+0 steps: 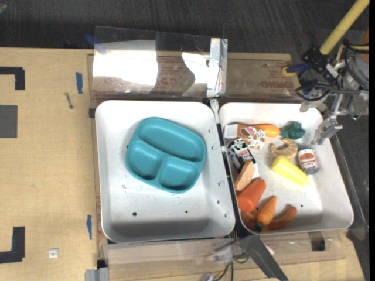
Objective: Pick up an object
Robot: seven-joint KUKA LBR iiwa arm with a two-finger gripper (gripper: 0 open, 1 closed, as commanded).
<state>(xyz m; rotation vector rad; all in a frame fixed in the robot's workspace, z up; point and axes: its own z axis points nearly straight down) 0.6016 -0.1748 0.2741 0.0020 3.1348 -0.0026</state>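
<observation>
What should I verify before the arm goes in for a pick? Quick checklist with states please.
1. Targets in right bin: ok; yellow piece, small can, orange carrot all there.
2. Tool over right bin: ok, at its far right corner.
3. Tool carrying nothing: cannot tell.
4. Isolated target: ok; the can has some space around it.
5. Near-left pile: not ok, the pieces overlap.
6. Left bin: ok, holds the teal divided tray.
</observation>
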